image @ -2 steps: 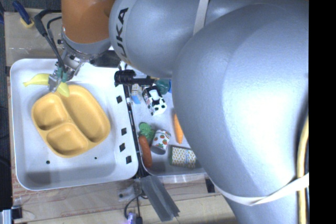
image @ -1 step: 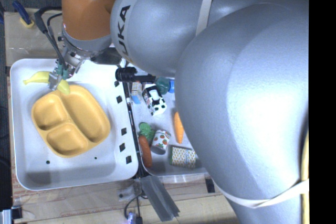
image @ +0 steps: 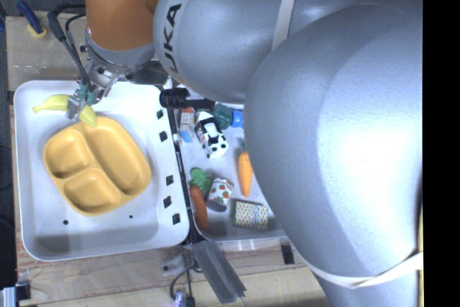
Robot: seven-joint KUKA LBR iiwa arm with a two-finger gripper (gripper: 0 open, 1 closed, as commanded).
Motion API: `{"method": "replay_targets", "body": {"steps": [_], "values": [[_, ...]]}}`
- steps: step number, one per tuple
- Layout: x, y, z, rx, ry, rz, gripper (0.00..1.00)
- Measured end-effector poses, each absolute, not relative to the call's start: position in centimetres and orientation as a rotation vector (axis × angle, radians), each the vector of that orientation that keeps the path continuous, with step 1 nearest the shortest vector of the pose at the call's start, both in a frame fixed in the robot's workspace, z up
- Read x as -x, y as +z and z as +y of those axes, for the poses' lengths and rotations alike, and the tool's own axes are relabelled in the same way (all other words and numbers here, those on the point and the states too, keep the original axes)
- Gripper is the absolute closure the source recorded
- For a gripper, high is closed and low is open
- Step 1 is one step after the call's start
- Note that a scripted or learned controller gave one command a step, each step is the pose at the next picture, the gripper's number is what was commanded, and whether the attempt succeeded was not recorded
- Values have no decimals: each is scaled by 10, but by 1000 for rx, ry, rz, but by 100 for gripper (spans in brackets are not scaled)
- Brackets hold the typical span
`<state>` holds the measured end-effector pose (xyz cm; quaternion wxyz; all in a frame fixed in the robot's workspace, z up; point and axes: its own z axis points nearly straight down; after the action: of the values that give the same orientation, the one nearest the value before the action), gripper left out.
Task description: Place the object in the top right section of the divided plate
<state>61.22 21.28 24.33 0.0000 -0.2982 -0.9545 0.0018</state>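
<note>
The banana (image: 52,104) is small, yellow and curved, with a pointed tip. It lies in the left bin (image: 29,226), and its right end is at the jaws (image: 80,106); whether the jaws are closed on it, I cannot tell. Just below the jaws sits the yellow divided plate (image: 97,163), with three sections. Above and right of the jaws, the grey arm (image: 237,39) carries the black letters "UKA". Well to the right of the jaws, the other bin holds a carrot (image: 245,173) and a black-and-white cow (image: 212,139).
</note>
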Motion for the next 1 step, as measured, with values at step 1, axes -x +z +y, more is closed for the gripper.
{"method": "replay_targets", "body": {"steps": [1], "values": [[-576,229,185,880,3,-3014,100]]}}
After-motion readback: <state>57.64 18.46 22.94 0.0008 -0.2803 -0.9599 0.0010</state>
